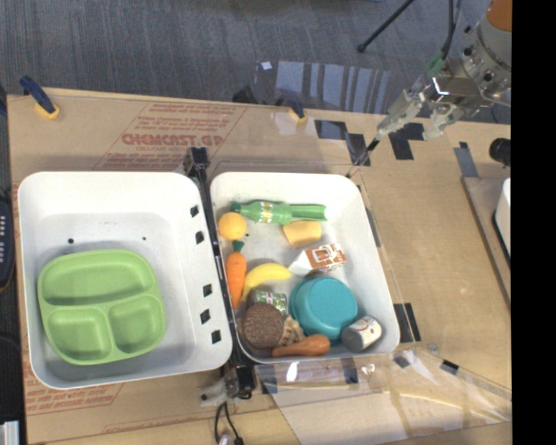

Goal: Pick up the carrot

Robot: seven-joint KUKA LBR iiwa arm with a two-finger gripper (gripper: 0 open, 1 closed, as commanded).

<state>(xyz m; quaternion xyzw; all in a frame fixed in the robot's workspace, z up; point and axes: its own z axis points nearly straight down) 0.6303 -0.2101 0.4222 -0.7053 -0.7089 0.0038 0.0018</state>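
Gripper (408, 117) up over bench, finger spread unclear, seemingly empty; carrot (235, 274) far off toward seven o'clock, long axis twelve-to-six, by bin's left wall.

- My wrist housing (486, 61) is pale grey metal, rounded in section
- An orange band (499, 13) sits above it, cut by the frame's top edge
- My gripper (408, 117) is silver-grey with dark joints and glossy highlights
- Its two fingers (395, 117) are slim, tapering toward dark tips
- Small fasteners are too blurred to count
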